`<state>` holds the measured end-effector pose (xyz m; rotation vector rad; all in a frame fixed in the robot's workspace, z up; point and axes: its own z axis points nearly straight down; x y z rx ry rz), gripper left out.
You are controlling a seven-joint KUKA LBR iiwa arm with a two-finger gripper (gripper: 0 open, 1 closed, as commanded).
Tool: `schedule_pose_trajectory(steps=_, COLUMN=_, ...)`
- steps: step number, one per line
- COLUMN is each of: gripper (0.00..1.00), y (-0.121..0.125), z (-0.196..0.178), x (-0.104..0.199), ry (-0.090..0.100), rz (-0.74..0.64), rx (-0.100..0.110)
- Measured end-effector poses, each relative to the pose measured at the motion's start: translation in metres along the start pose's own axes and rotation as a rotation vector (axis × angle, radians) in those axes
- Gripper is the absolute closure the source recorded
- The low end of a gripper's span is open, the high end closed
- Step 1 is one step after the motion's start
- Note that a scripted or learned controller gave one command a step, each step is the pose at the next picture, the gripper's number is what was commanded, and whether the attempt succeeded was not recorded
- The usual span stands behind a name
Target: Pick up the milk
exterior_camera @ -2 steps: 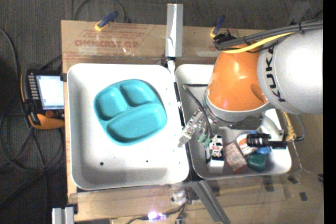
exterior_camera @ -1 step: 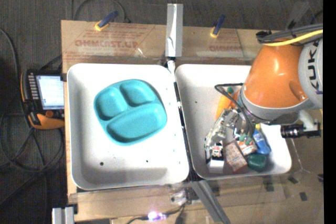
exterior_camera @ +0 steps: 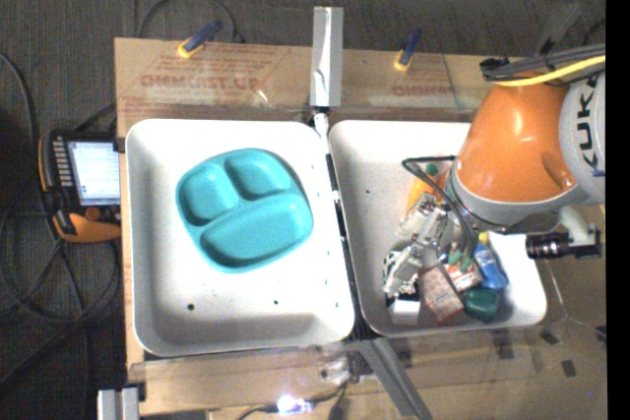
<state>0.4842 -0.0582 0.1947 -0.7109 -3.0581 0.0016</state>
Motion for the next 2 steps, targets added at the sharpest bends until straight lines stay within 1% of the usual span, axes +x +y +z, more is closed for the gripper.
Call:
schedule_pose_trajectory(steps=1, gripper=1.0, y=0.0012, z=-0.0074, x=-0.0006, ry=0.002, rz=0.0, rx=-0.001)
schedule_pose_trajectory(steps=2, gripper=0.0, y=0.0014, z=-0.0074, x=-0.0005, ry=0.002, rz=0.0, rx=-0.002)
